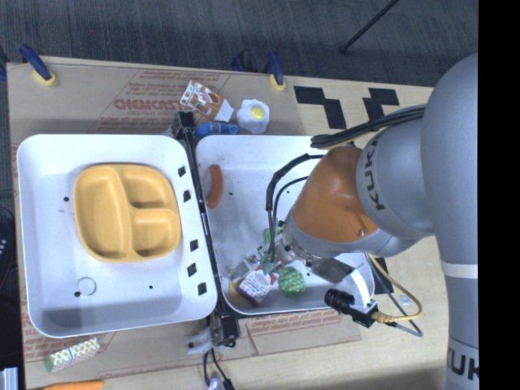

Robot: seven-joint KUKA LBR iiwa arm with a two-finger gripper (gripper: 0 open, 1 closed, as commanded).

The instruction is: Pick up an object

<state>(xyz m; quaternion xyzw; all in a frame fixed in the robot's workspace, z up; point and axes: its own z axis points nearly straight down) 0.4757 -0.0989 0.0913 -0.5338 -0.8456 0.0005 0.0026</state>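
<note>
In the camera view, the arm (pixel 357 193) reached down into the right bin (pixel 244 157) with its hand (pixel 272 260) low over a small clutter at the near edge: a red-and-white packet (pixel 257 284) and a green ball (pixel 292 281) lying just beside each other, while an orange sausage (pixel 214 185) lay well apart by the left wall. The wrist hid the hand, so I could not tell whether it was wide, narrow or holding anything. Judging from this, the pick was at the grasp stage with no lift shown, and the left bin (pixel 41 218) held only 1 yellow tray (pixel 127 211)
</note>
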